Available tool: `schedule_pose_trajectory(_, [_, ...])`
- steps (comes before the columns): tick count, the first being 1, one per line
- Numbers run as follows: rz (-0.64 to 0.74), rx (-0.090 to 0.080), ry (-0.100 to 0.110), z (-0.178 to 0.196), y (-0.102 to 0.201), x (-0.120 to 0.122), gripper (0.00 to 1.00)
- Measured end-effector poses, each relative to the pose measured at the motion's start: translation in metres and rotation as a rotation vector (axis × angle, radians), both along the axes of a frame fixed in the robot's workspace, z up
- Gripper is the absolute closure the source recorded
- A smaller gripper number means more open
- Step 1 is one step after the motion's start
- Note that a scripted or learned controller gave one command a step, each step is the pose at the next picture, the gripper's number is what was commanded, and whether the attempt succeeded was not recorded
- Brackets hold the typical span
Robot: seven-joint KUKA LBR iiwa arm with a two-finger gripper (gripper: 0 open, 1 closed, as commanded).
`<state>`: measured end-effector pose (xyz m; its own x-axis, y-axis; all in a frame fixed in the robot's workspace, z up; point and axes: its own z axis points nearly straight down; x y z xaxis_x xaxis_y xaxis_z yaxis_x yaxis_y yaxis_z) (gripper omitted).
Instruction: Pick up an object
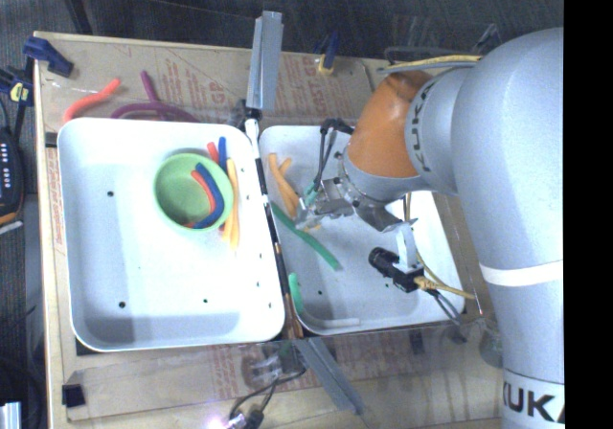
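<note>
The claw (308, 212) is seen low in the right bin (436, 226), near that bin's left wall, at the end of the grey arm (498, 159) that reaches in from the right. Whether it is apart or together cannot be told, since the wrist and its fittings hide much of it and the tips are blurred against the bin floor. No thing can be made out as clamped in it.

Just below the claw a green strip (308, 237) is laid at a slant across the bin floor, its upper end close to the claw; touching cannot be confirmed. Just above and to the left of the claw, orange sticks (282, 180) are leaned near the bin's left wall. A small green piece (294, 291) is seen near the lower left corner of the same bin. A black fitting (391, 267) with a yellow cable is carried below the wrist, to the claw's right.

The orange band (388, 130) is seen above the wrist.

In the left bin (115, 255), well apart from the claw, a green bowl (187, 190) is set, with red, blue and yellow sticks (213, 190) laid in and beside it.

On the bench (182, 68) behind the left bin, an orange piece (91, 100) and a purple cord (153, 109) are laid.
</note>
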<state>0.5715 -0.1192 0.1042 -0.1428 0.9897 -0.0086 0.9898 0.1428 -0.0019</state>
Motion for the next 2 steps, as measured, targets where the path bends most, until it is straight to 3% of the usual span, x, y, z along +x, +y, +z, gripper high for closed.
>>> schedule_pose_trajectory(1, [-0.311, 0.009, 0.000, 0.0876, 0.0551, 0.0317, 1.00])
schedule_pose_trajectory(2, [-0.312, 0.009, 0.001, 0.0874, 0.0550, 0.0316, 0.00])
